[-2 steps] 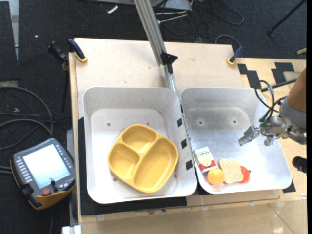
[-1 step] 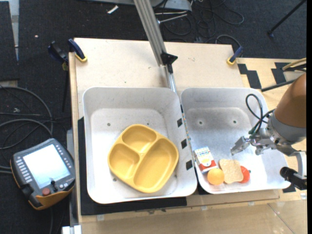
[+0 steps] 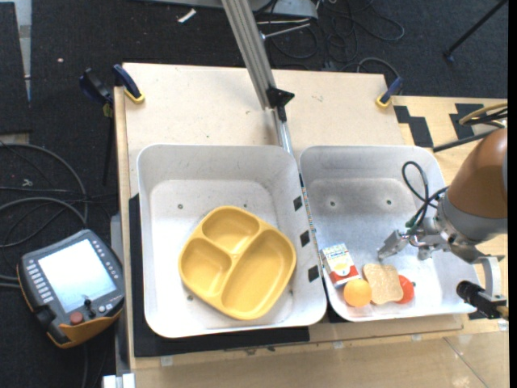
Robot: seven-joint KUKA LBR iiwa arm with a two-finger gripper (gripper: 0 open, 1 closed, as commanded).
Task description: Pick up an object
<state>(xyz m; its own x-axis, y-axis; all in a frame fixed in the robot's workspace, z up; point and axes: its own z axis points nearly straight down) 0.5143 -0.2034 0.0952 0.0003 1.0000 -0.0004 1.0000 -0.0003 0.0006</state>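
Above toast, gripper holds nothing.

A pale wooden bench stands on dark carpeted floor strewn with black cables. A metal pole slants overhead. A handheld control pendant, probably, rests at the bench's side.

Yellow divided plate, white bins – orange fruit, tan bread slice
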